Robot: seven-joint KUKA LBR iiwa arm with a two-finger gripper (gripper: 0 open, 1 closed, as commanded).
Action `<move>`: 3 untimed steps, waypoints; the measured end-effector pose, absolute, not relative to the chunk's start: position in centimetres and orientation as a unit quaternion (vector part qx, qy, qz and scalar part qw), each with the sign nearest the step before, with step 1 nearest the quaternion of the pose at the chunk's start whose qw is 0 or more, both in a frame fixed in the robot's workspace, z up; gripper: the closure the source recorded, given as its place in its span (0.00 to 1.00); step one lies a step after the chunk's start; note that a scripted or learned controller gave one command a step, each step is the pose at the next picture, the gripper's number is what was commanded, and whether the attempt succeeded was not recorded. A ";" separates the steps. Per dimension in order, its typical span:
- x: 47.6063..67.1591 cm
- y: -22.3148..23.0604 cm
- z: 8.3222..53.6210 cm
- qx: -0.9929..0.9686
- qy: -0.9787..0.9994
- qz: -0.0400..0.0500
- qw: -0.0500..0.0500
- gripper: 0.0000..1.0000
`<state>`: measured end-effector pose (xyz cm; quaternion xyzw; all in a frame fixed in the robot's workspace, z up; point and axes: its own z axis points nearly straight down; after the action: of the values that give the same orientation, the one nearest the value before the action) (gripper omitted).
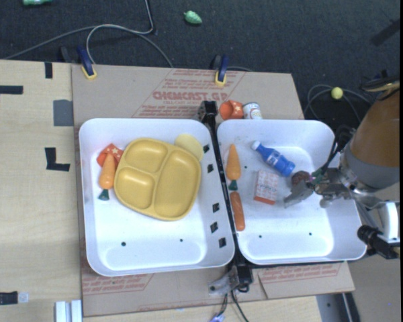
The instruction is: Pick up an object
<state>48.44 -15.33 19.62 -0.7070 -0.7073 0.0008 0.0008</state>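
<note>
A grey robot arm with an orange band reaches in from the right over the right bin (322, 134), its gripper (297, 194) low over the bin floor just beside a small red-and-white packet (266, 186). Whether the fingers are spread or closed cannot be made out from this angle, and nothing can be seen held between them.

Within reach in this bin lie the packet, a blue bottle (274, 157) with a white cap lying on its side just above the packet, and, along the left wall, a carrot (232, 162) with a sausage (237, 211) below it. The left bin (141, 257) holds a yellow divided plate (157, 178), with a second carrot (107, 173) and a red strawberry-like piece (110, 153) at its left edge and a pale yellow item (188, 143) peeking out at its upper right.

The nearest target appears to be the packet, and the step in hand looks like the final approach to it. To do it well, the tool should be centred squarely over the packet rather than at its right edge, come straight down, and close across its narrower side. The packet lies flat, so a shallow grip is likely to slide off; the bottle, being rounded, could roll if nudged. A slow vertical lift would show whether anything was caught.
</note>
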 end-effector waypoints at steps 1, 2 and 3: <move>55.8 -22.4 8.8 -0.706 -0.708 -0.002 -0.005 0.00; 61.5 -14.4 8.7 -0.706 -0.709 -0.002 -0.002 0.00; 61.5 -14.6 9.7 -0.706 -0.708 -0.001 -0.003 1.00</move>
<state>61.49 -14.58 9.70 -0.7061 -0.7081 -0.0014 -0.0034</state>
